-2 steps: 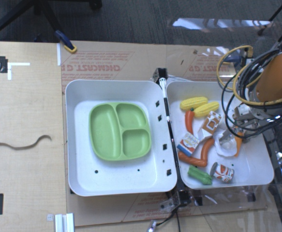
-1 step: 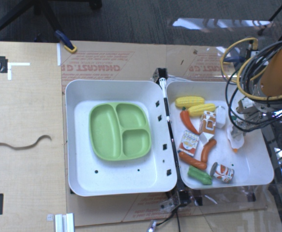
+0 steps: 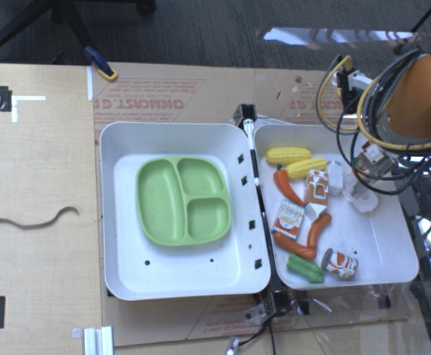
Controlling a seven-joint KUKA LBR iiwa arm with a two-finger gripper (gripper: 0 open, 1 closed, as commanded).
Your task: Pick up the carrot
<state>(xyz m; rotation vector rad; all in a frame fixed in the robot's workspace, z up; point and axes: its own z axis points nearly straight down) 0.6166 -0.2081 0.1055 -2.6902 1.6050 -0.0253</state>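
**Arm poised above a crowded bin, carrot waiting at the lower edge**

The arm's orange band (image 3: 418,98) rises closest to the lens at upper right, cables looped around it. The gripper (image 3: 359,192) hangs over the right bin (image 3: 392,242), and it cannot be told whether it is wide or closed. The carrot (image 3: 292,245) lies slantwise in the lower left of that bin. It looks like a light, stiff, smooth plastic toy, probably slippery, and best pinched across its orange middle. A small carton (image 3: 289,219) sits just above it, a sausage (image 3: 317,229) to its right and a green piece (image 3: 306,269) at its lower end, so room is tight. A can (image 3: 341,263) lies near, and two corn cobs (image 3: 289,154) farther up. The left bin (image 3: 112,198) holds a green divided plate (image 3: 184,200).
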